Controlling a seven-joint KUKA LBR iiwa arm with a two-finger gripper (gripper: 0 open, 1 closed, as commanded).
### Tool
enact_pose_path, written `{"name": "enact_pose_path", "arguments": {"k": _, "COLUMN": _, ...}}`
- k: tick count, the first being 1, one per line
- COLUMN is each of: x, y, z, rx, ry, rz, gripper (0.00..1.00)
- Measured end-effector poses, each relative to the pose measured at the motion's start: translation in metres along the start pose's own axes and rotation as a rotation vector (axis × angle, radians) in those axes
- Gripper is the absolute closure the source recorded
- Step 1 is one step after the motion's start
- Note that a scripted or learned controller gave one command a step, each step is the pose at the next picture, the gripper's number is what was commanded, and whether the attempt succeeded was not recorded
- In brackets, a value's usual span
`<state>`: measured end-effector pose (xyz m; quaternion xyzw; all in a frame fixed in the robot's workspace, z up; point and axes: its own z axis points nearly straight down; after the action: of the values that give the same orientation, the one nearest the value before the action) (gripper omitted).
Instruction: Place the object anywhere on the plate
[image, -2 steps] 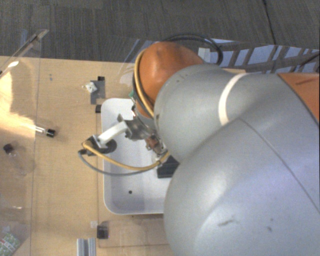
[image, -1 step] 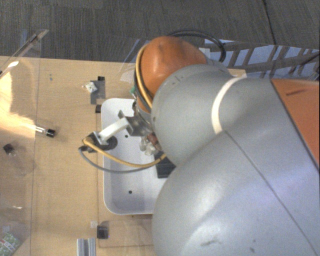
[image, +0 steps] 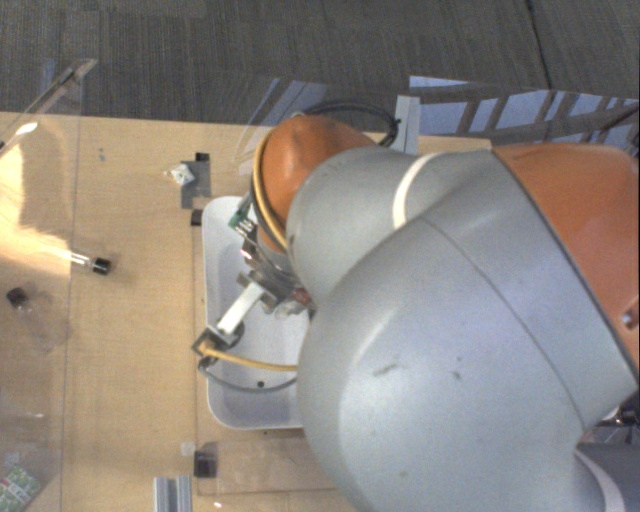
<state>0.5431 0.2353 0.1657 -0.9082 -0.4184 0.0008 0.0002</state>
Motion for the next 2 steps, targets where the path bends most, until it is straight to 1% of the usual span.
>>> {"name": "enact_pose_path", "arguments": {"k": 1, "x": 0.038, "y": 0.045, "z": 0.026, "rx": -0.001, "ry": 0.001, "rz": -0.208, "gripper": 1.0}}
{"name": "enact_pose_path", "arguments": {"k": 2, "x": 0.071, "y": 0.083, "z": 0.023, "rx": -0.004, "ry": 0.002, "rz": -0.751, "gripper": 1.0}}
